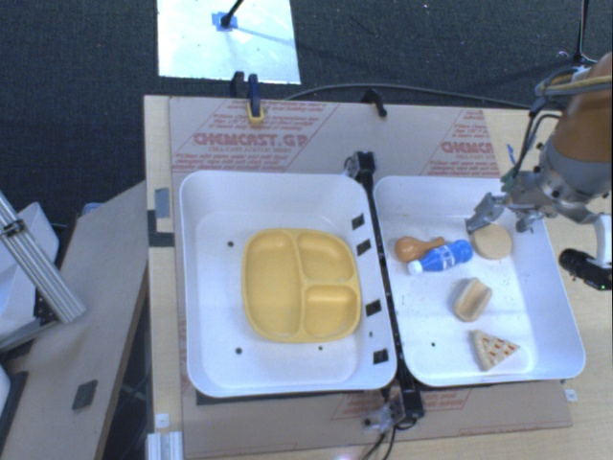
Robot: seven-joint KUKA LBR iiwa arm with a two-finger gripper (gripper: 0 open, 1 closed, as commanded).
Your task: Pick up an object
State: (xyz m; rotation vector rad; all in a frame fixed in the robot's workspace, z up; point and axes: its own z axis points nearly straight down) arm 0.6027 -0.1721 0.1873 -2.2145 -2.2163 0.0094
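Note:
The right bin [565, 324] holds several small items: a round tan cookie [494, 245], a blue bottle [444, 257] lying on its side, a brown drumstick [416, 248], a tan bread roll [471, 299] and a pizza slice [494, 349]. My gripper [502, 220] hangs at the bin's far right, just above the cookie's far edge. It is open, its fingers spread to either side, and nothing sits between them. The grey arm with its orange band [579, 127] comes in from the right.
A yellow divided plate [302, 284] lies in the left bin [206, 257]. A black hinge strip [378, 276] runs between the bins. A blue-and-yellow clamp [253, 99] stands at the bench's far edge, and an aluminium rail [38, 266] lies at the left.

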